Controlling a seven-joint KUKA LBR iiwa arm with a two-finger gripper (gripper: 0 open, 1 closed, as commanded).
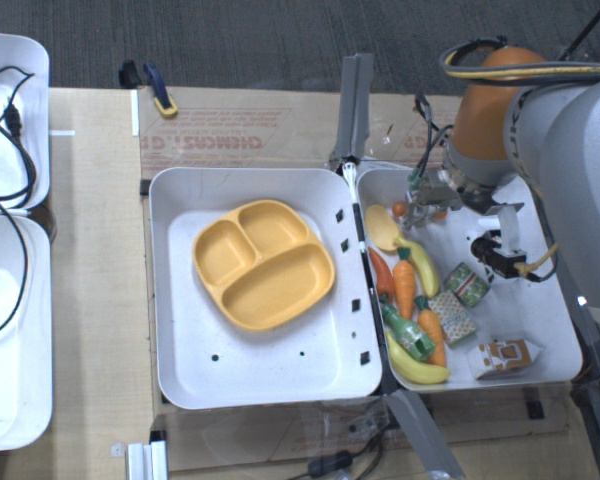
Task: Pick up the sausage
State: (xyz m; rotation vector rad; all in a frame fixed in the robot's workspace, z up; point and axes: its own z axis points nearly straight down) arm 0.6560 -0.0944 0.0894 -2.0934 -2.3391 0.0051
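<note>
The sausage (380, 271), a reddish-brown stick, lies in the right bin (570, 353) against its left wall. It sits below and to the left of the pincer (420, 204) in the view, near it but apart. A carrot (404, 286) lies just beside the sausage on the side nearer the pincer, and a banana (421, 263) runs almost straight below the pincer. The pincer hangs over the bin's upper left corner; we cannot tell whether it is spread or pressed together. Far to its left, a yellow divided plate (265, 264) rests in the left bin (180, 368).
</note>
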